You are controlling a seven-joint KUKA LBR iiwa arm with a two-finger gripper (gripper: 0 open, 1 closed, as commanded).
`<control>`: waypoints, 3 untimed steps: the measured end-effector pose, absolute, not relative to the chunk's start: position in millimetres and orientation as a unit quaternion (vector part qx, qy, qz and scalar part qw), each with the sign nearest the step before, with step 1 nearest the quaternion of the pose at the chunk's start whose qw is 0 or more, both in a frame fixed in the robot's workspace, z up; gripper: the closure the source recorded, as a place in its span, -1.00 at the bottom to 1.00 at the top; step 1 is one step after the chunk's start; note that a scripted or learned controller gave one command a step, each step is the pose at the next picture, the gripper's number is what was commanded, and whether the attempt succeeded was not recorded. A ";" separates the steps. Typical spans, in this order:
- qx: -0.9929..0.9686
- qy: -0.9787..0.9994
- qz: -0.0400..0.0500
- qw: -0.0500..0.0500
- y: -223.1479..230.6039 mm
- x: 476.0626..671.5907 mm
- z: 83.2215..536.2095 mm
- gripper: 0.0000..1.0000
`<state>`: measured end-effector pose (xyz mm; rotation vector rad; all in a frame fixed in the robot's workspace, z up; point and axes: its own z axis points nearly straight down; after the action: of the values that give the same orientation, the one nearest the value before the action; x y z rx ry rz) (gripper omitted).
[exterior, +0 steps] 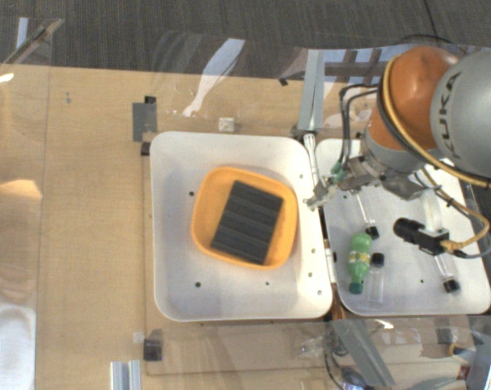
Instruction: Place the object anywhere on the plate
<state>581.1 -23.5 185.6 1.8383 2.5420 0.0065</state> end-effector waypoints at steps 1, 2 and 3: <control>0.585 0.811 0.004 0.005 -22.7 583.5 197.2 1.00; 0.552 0.834 0.002 0.003 -14.3 580.2 186.4 1.00; 0.552 0.834 0.003 0.003 -14.3 580.2 186.5 -1.00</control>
<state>580.2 -14.3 186.5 1.7321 2.6136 0.0080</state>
